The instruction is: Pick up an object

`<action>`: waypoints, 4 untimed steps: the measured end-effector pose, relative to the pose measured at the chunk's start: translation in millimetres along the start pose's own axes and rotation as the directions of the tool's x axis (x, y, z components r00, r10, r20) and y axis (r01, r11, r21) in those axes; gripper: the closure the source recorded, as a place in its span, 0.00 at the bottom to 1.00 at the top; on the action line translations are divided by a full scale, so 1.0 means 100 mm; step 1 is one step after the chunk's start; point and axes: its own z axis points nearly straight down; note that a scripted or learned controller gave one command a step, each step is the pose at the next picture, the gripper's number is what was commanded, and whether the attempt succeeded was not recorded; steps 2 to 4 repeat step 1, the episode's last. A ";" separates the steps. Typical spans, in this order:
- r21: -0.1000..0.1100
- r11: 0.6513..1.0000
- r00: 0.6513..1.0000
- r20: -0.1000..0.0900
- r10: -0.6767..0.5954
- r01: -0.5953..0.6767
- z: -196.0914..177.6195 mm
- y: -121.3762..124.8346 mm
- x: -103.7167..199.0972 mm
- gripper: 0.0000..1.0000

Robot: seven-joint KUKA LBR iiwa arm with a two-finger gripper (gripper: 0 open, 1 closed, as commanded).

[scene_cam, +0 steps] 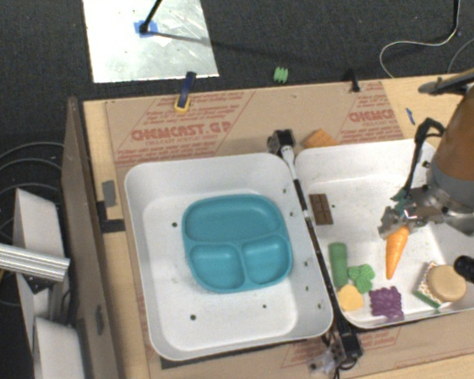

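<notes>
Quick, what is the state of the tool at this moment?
Tool: at the top end of the orange toy carrot in the right white bin; open or shut cannot be told.

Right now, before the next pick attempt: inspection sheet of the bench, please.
Surface: two white bins side by side, left bin and right bin, on a cardboard-covered bench.
Job's things: in the right bin, carrot, green pieces, purple grapes, yellow piece, sandwich, brown bar.
Clutter: blue divided tray in the left bin; orange piece on the bench behind the right bin.
Grippers: gripper sits at the carrot's top end; a grasp cannot be confirmed.
Cables: black loops on the floor at left; thin cable at upper right.
Surroundings: dark carpet, shiny sheet behind the bench.
</notes>
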 end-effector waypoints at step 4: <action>0.003 1.000 1.000 -0.001 0.000 0.000 -0.25 0.23 0.68 1.00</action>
